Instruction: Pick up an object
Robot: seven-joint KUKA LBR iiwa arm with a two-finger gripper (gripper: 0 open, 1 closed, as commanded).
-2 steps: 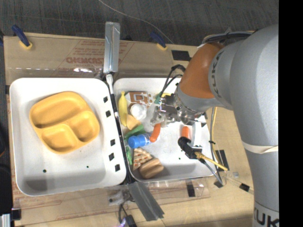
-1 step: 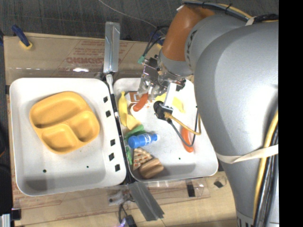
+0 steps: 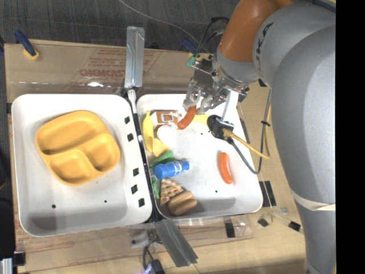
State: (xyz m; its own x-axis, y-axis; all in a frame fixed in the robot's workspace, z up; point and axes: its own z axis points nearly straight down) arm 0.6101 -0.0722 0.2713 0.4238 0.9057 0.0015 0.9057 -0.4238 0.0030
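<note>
The grey arm (image 3: pixel 296 96) reaches in from the right over the right bin (image 3: pixel 245 193), while the left bin (image 3: pixel 23 170) bears a yellow divided tray (image 3: pixel 77 146). The gripper (image 3: pixel 197 104) hangs at the right bin's far side with a red-orange sausage (image 3: pixel 186 119) pinched between its fingers by the upper end, the rest dangling. It looks light, smooth and a little slippery, so a grip nearer its middle would likely be steadier. A second sausage (image 3: pixel 226 168), a banana (image 3: pixel 149 133) and a blue bottle (image 3: pixel 171 169) lie below.

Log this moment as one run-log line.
gripper: shut on orange-red sausage, over right bin | second sausage, blue bottle, banana in bin
</note>
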